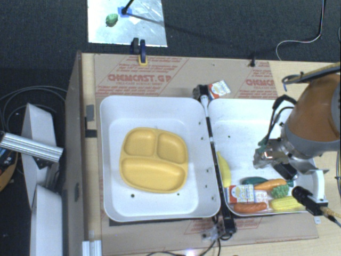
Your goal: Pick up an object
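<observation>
Toy food sits heaped in the lower corner of the right bin (240, 116): a red sausage (249, 208), a small carton (245, 192), a carrot (271, 184), corn (286, 203) and a banana (224, 169) along the divider. Just above the pile hangs the gripper (266, 156), can't tell how it's set. Left bin (114, 143) holds a yellow divided tray (154, 159). Further up, the cardboard-covered table (160, 73).

White bins (114, 159); pale yellow divided tray (154, 159). Toy foods: orange carrot (272, 184), yellow corn (285, 204), red sausage (249, 208), yellow banana (225, 169), red-and-white packet (246, 193). Brown cardboard (160, 73), red lettering. Orange-banded grey arm (314, 121).
</observation>
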